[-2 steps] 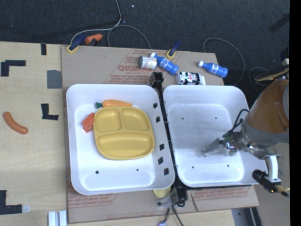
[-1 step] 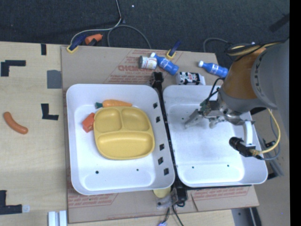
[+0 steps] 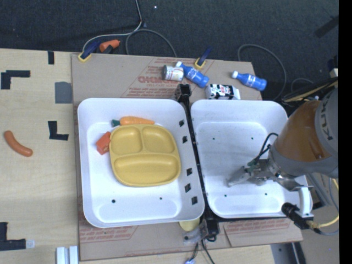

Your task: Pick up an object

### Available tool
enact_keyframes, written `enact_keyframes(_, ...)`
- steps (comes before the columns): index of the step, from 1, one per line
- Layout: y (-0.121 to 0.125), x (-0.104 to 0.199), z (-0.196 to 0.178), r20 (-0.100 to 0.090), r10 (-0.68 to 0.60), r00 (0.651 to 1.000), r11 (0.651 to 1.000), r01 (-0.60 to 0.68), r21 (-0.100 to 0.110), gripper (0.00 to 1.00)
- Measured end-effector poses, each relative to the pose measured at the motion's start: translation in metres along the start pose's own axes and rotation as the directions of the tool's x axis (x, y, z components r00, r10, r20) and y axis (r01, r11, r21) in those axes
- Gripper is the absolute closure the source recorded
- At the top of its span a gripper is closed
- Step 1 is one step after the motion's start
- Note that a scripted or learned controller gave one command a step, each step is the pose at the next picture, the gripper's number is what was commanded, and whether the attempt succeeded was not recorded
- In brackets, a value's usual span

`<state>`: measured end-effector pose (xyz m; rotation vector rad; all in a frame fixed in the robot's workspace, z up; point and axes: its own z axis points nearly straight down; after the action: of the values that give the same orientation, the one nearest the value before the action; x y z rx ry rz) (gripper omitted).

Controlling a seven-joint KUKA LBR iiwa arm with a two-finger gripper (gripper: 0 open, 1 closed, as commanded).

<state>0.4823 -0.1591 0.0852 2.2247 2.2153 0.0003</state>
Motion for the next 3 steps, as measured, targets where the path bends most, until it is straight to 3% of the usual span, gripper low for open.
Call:
enact_keyframes(1, 0.141, -0.027, -0.051, 0.004, -0.009, 1.0, 1.0, 0.009, -0.013, 0.0)
enact_keyframes(2, 0.068, 0.047, 0.0, 0.001, -0.007, 1.0, 1.0, 0.007, -0.001, 0.0)
enact_keyframes(3, 0.138, 0.042, -0.013, 0.0, -0.007, 1.0, 1.0, 0.007, -0.004, 0.0)
